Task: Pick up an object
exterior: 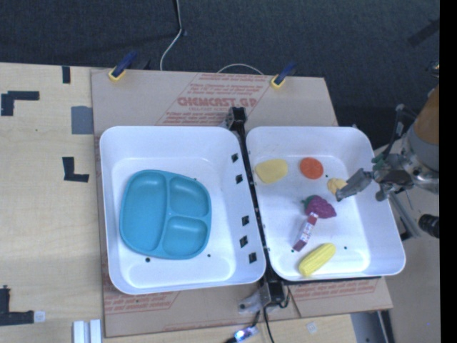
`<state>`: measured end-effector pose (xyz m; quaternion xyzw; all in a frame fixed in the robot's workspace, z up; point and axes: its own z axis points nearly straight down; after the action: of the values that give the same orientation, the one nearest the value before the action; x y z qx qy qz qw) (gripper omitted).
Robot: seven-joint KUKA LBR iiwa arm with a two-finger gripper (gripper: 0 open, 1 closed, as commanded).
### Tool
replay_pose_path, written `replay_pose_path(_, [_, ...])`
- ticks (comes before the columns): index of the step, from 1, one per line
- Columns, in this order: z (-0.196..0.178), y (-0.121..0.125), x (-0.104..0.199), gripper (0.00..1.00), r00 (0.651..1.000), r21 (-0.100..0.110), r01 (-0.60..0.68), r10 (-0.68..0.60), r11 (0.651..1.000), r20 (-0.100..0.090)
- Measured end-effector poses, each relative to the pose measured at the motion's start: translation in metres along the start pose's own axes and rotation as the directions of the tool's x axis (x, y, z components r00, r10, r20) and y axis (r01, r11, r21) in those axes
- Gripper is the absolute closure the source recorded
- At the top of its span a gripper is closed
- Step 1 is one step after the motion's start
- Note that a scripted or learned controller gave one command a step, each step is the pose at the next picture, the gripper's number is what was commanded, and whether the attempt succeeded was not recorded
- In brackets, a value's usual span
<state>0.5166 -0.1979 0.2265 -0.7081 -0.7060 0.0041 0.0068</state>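
Note:
The right bin (357,143) holds several small items: a pale yellow lemon-like piece (271,170), an orange round piece (310,167), a small yellow piece (335,185), a purple grape bunch (320,206), a red and white tube (306,233) and a yellow corn cob (316,259). My gripper (368,186) hangs over the bin's right side, tilted, with the arm coming in from the right. It is open with nothing between its fingers. One fingertip (351,186) is just right of the small yellow piece.
The left bin (114,145) holds a blue divided plate (166,213). A black divider with clips (246,191) runs between the bins. Both bins sit on a cardboard sheet (214,98) held by yellow and blue clamps at the back.

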Motion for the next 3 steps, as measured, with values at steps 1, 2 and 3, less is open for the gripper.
replay_pose_path(1, [-0.006,0.002,0.001,0.00,1.000,-0.010,0.004,-0.004,1.000,0.003])
replay_pose_path(2, [0.058,-0.001,-0.006,0.00,1.000,-0.004,0.003,-0.003,1.000,0.001])
replay_pose_path(3, [0.114,0.009,-0.004,0.00,1.000,-0.008,0.004,-0.004,1.000,0.002])
